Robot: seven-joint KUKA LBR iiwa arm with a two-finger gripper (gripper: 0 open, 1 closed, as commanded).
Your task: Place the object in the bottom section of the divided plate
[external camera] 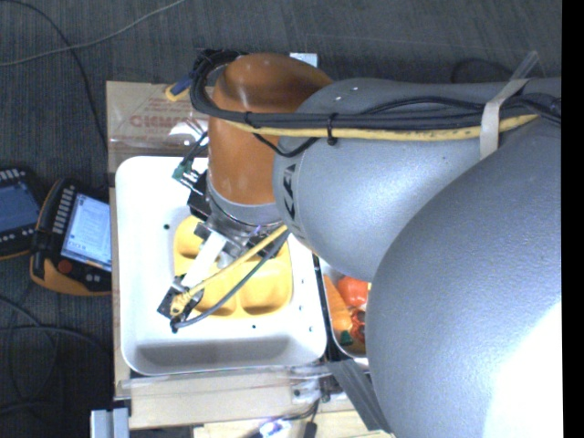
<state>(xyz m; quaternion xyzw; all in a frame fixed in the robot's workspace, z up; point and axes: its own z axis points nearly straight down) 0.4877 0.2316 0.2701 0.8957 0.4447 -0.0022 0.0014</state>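
The grey arm (429, 245) reaches in from the right and covers most of both bins. Its orange band (255, 126) and wrist hang over the left bin (137, 245), with the tool (219, 235) low above the yellow divided plate (274, 286) that lies in that bin. Whether the tool is apart, together or clamped on anything cannot be told, since the wrist hides it. No loose thing can be made out on the bare parts of the plate. Orange and red things (351, 304) lie in the sliver of the right bin (327, 331) beside the arm. A handheld controller (73, 235) with a lit screen lies on the dark floor to the left of the counter.
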